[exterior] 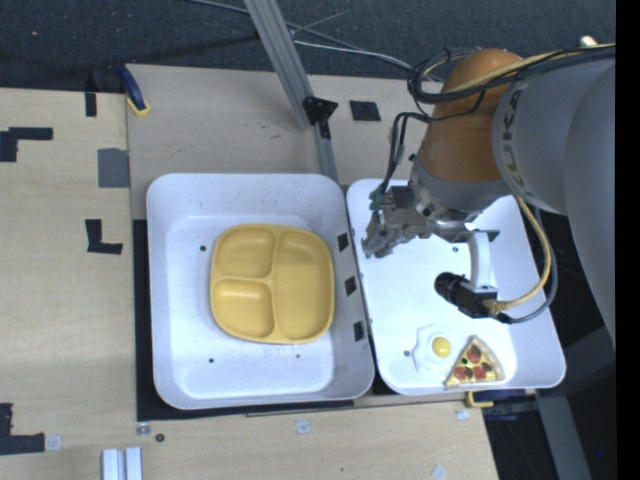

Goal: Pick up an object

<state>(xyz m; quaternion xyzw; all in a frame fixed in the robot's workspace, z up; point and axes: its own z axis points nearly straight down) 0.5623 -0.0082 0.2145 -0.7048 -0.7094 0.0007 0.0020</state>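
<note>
A yellow three-compartment plate (272, 283) lies in the middle of the left bin (180, 228). In the right bin (535, 358), near its front edge, a toy fried egg (434, 348) lies beside a toy pizza slice (474, 362). My gripper (382, 236) hangs over the right bin's far left part, close to the wall between the bins. Its dark fingers point down and left, and nothing shows between them. The egg and pizza slice lie well in front of it.
A black cable connector (462, 293) with a yellow cable hangs from the arm over the right bin's middle. A slanted metal post (290, 58) rises behind the bins. The orange band and grey arm cover the right bin's far right corner.
</note>
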